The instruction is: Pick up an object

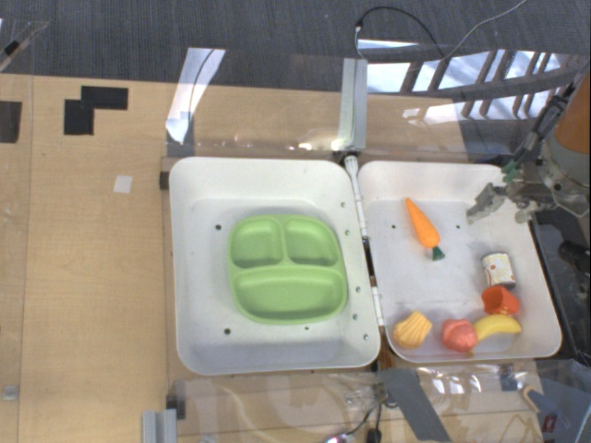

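Nearest the camera, along the near wall of the right bin (549, 340), lie a yellow corn cob (413, 329), a red tomato-like toy (459, 335) and a banana (497, 327). Left of that bin sits a green divided plate (287, 269) in the left bin (199, 247). Toward the right bin's middle lies a carrot (423, 226); an orange cup (500, 299) and small can (499, 269) sit rightward. My gripper (488, 201) hovers spread, holding nothing, over its far right corner.

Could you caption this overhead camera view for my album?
Robot gripper hovers over right bin of toy food; green divided plate sits left.
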